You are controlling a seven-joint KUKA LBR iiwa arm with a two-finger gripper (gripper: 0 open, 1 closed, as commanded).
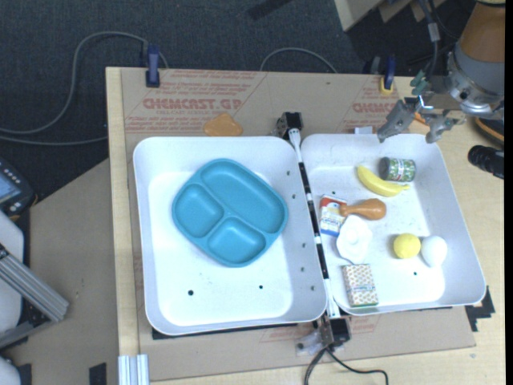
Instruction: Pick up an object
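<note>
**Hovering Over the Far Rim, Claw Spread and Holding Nothing**

Looking down at the bench, we see the gripper [417, 123] poised above the far edge of the right bin [461, 215], its two grey fingers [394, 124] spread apart with nothing between them. The arm [481, 50] comes in from the upper right, its orange band visible above the wrist.

Every object we can count lies in that right bin. A small green can [398, 169] sits on its side nearest the claw, touching the yellow banana [379, 182] just beside it. Below them we find a brown drumstick-shaped toy [365, 209], and against its left end a small red-and-white carton [329, 216] near the bin's left wall. A white round piece [353, 240] lies just under those two. To the right, a yellow ball [406, 246] and a white egg-shaped object [434, 251] rest side by side, touching or nearly so. A patterned box [360, 285] sits at the near edge.

In the left bin [160, 279] we see a blue divided tray [229, 212], tilted on the diagonal. An orange piece [223, 125] lies on the cardboard [128, 215] beyond that bin.
</note>
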